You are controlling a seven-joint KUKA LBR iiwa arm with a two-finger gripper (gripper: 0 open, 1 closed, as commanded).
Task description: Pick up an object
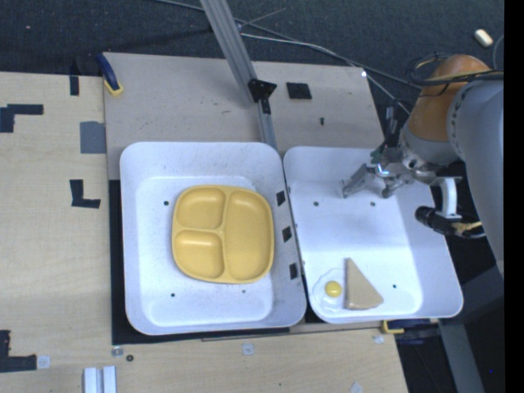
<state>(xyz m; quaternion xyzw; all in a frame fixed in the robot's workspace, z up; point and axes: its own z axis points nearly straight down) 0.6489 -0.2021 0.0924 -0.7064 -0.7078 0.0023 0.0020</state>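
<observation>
In the right bin [426,256], near its front edge, lie two small things side by side: a tan wedge [360,288] and a white fried-egg piece with a yellow yolk [330,290]. A yellow divided plate [223,233] rests in the middle of the left bin [147,178]. My gripper [366,191] hovers over the back part of the right bin, well behind the wedge and egg. Its fingers are spread open and hold nothing.
A metal pole [237,47] slants across the bench behind the bins. Black clips [286,234] sit on the wall between the two bins. The grey arm with its orange band [446,97] comes in over the right bin's back right corner.
</observation>
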